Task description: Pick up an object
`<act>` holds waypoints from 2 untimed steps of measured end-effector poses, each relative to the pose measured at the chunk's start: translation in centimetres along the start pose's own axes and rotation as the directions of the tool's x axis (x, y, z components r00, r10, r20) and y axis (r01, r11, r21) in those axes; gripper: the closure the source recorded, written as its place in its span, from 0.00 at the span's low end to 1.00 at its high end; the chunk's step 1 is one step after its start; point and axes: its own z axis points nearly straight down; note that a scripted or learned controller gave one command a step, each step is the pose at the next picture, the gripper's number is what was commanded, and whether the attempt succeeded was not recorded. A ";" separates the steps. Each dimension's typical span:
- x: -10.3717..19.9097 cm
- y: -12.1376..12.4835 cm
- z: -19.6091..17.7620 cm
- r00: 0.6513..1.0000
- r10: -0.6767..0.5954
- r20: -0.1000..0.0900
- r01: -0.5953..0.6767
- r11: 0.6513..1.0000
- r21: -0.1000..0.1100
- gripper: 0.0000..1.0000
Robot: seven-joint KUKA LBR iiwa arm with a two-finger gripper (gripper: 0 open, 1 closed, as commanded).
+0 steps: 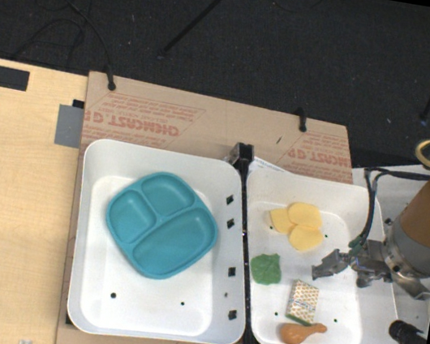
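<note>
Two shallow white bins sit side by side on the bench, the left bin (73,299) and the right bin (337,341), split by a black divider (239,245). One teal sectioned plate (161,224), with three compartments, lies alone in the left bin, left of the divider.

Four items lie in the right bin: one cluster of yellow chips (298,225) toward the bin's far side, just right of the divider; one green lump (266,268) touching or nearly touching the divider, nearer than the chips; one small patterned box (303,301) right of the green lump; one orange drumstick-shaped toy (300,332) just beyond the box, at the bin's near rim.

One gripper (330,266) hangs over the right bin, right of the chips and well apart from the divider, with nothing between its fingers; whether they are spread or together I cannot tell.
</note>
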 end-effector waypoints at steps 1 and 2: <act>0.0 0.3 -0.5 1.000 -0.002 0.002 0.002 1.000 -0.010 0.00; -0.4 -0.5 4.3 1.000 -0.002 0.000 0.002 1.000 -0.005 0.00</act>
